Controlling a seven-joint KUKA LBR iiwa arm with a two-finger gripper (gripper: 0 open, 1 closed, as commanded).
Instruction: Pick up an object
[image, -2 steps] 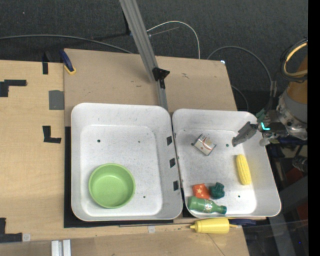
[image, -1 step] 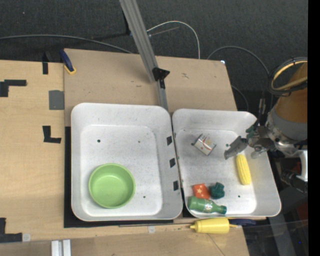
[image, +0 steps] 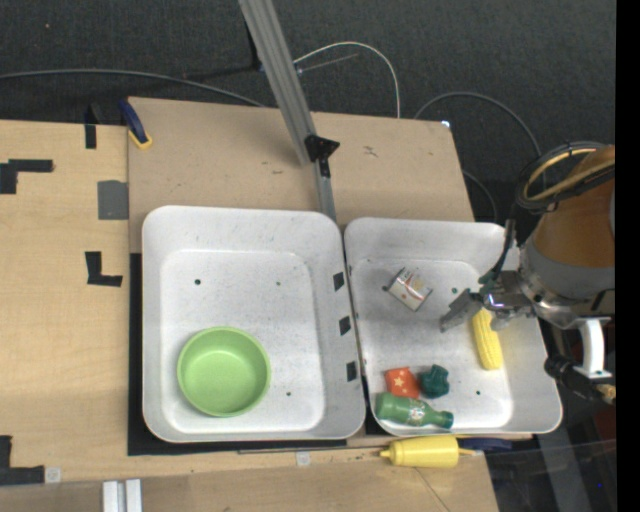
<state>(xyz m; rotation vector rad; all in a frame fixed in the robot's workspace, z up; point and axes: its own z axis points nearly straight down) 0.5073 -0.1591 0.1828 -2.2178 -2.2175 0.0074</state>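
My gripper (image: 476, 312) hangs low over the right side of the right bin (image: 430, 238), open, with one dark finger (image: 457, 311) slanting down to the left. A yellow corn-like piece (image: 488, 342) lies on the bin floor with its upper end right at the gripper; I see nothing lifted. A small silver-grey block (image: 408, 288) rests to the left of the gripper. Near the bin's front sit a red piece (image: 400, 381), a dark teal piece (image: 434, 380) and a green bottle (image: 412, 411) lying on its side.
The left bin (image: 240, 225) holds a green bowl (image: 223, 371) at its front left. A yellow bottle (image: 425, 452) lies on the bench just outside the right bin's front rim. A grey pole (image: 285, 80) slants in from the top, ending between the bins.
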